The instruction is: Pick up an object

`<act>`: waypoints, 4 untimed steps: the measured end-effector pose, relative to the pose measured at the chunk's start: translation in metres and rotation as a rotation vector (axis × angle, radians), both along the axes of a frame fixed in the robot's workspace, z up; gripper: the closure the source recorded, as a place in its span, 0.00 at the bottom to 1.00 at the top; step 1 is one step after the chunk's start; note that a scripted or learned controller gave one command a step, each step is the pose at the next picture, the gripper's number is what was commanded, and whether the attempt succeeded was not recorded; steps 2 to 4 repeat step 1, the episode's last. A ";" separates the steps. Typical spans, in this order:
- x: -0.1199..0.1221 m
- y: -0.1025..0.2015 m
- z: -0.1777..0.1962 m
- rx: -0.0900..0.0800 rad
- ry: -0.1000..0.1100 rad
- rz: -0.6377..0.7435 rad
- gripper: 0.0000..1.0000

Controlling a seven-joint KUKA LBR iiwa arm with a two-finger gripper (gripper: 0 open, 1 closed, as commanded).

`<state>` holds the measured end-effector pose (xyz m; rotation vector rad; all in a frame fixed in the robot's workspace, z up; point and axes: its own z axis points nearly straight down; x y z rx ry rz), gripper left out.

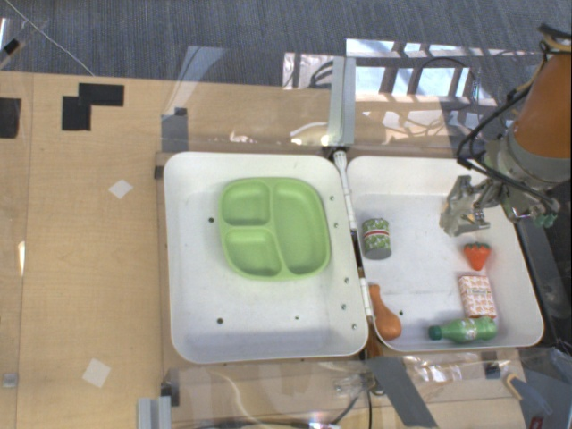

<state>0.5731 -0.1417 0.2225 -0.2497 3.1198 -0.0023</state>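
Note:
The right bin (pixel 420 186) holds a small green-labelled can (pixel 376 238), a red strawberry toy (pixel 478 256), a red and white packet (pixel 476 295), a green bottle (pixel 462 331) lying on its side and an orange drumstick-shaped toy (pixel 383 314) at the bin's left edge. My gripper (pixel 465 209) hangs over the right side of this bin, just above and left of the strawberry toy. Nothing shows between its fingers.
The left bin (pixel 192 311) carries a green divided plate (pixel 272 227) near its middle. A metal divider (pixel 351 239) runs between the bins. The arm's orange band (pixel 547 114) and black cables (pixel 487 128) sit over the right bin's far corner.

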 end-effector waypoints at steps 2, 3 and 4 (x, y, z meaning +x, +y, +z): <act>-0.068 -0.038 0.019 0.001 0.003 -0.283 1.00; -0.068 -0.038 0.019 0.001 0.003 -0.283 1.00; -0.068 -0.038 0.019 0.001 0.003 -0.283 1.00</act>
